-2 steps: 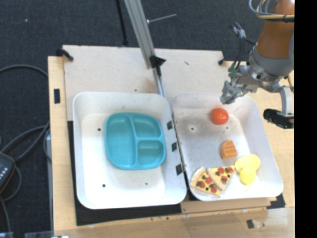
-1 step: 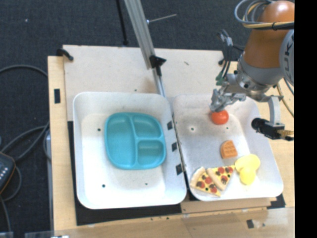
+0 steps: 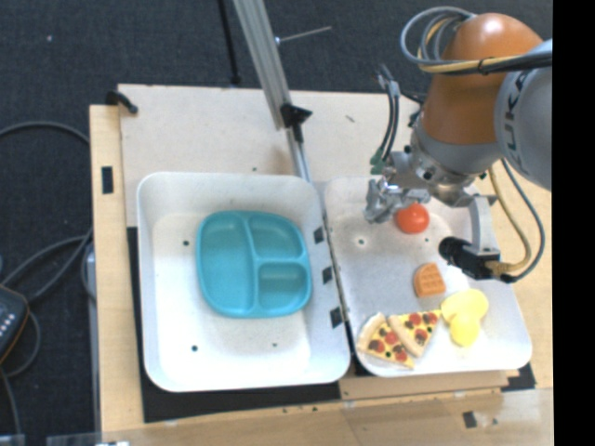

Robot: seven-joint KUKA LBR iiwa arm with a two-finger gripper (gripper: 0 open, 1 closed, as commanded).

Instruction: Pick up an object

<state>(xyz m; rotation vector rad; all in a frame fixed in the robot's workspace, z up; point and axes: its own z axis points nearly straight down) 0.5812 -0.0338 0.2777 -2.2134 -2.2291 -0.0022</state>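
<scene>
Camera view, nearest edge first: two pizza slices (image 3: 400,336) lie at the front rim of the right bin (image 3: 372,258), with a yellow piece (image 3: 464,314) just beside them to the right. A little farther back sits a small orange waffle-like block (image 3: 429,280), apart from both. In the left bin (image 3: 167,342) a teal divided tray (image 3: 252,263) rests near the middle. Farther back in the right bin, a red-orange ball (image 3: 412,218) like a toy tomato lies just beside the gripper (image 3: 378,204), on its right. The gripper hangs low over the bin's rear part beneath the orange band (image 3: 479,72); whether it is spread or closed I cannot tell, and nothing is seen clamped in it. Behind both bins a slanted metal rail (image 3: 265,54) rises from the bench (image 3: 204,128).
</scene>
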